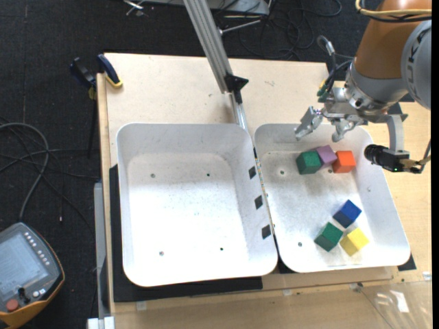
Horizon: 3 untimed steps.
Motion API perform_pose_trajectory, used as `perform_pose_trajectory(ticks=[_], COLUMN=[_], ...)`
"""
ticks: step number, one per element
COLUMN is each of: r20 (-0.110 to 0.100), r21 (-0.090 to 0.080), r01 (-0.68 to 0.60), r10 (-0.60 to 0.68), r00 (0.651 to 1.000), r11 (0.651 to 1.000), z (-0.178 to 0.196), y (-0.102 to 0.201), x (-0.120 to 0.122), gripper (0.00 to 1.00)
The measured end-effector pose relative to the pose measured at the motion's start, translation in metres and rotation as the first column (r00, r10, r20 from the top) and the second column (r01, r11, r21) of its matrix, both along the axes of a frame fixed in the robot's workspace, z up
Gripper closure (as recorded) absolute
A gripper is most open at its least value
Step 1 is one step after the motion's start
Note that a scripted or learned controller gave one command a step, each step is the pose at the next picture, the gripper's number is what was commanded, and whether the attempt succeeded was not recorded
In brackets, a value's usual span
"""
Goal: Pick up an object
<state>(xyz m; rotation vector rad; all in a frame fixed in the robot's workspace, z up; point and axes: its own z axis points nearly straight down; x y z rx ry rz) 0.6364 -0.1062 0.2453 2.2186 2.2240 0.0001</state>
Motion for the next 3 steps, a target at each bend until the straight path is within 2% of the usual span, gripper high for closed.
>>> perform_pose_trajectory(ticks=[1,2,3], r20=[-0.006,0.002,0.01], r21=[-0.001,-0.001,-0.003], r01=[0.006,0.003,-0.002], r10=[-0.006,-0.003,0.002], r00=[1.0,1.0,1.0], r11=[1.0,1.0,1.0], z=[-0.119,-0.104,-0.147], y=[-0.049,-0.047,0.006], x=[-0.006,-0.004,-0.03], gripper=[0.0,1.0,1.0])
